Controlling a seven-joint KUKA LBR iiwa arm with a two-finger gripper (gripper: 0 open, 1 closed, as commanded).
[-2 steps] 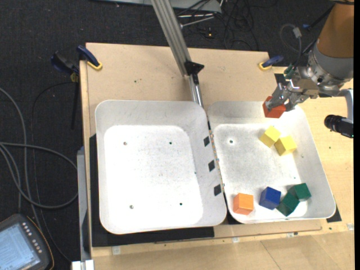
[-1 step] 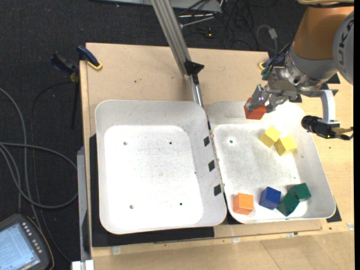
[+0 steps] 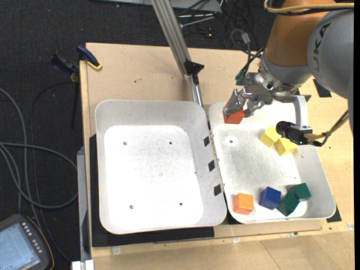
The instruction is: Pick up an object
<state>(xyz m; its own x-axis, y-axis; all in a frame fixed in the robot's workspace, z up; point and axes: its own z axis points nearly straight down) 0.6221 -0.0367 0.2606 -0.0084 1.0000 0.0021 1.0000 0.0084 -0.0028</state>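
Desk (image 3: 140,66) of pale board bearing two shallow white bins side by side, seen from above at a slant. The grey arm (image 3: 332,44) with its orange band enters from the right and ends over the far left corner of the right bin (image 3: 247,162). The gripper (image 3: 237,110) points down and to the left, and its fingers are drawn narrow on a red-orange block (image 3: 234,117), which sits between the fingertips at the bin's far rim, close to the seam where the two bins meet. The view does not show whether the block rests on the rim or hangs just above it. Farther right in the same bin, two yellow blocks (image 3: 270,136) lie touching each other near the far right wall. Along the near wall lies a row of loose pieces: an orange block (image 3: 243,203) towards the left, a blue block (image 3: 270,197) just beside it, and two green blocks (image 3: 288,203) at the near right corner, touching one another and the blue one. The left bin (image 3: 146,162) shows a white, lightly speckled floor. A slanted metal post (image 3: 171,30) rises from the desk's far side behind the bins, and a blue and yellow clamp (image 3: 79,61) grips the desk's far left corner. Cables (image 3: 28,151) trail over the dark floor to the left.
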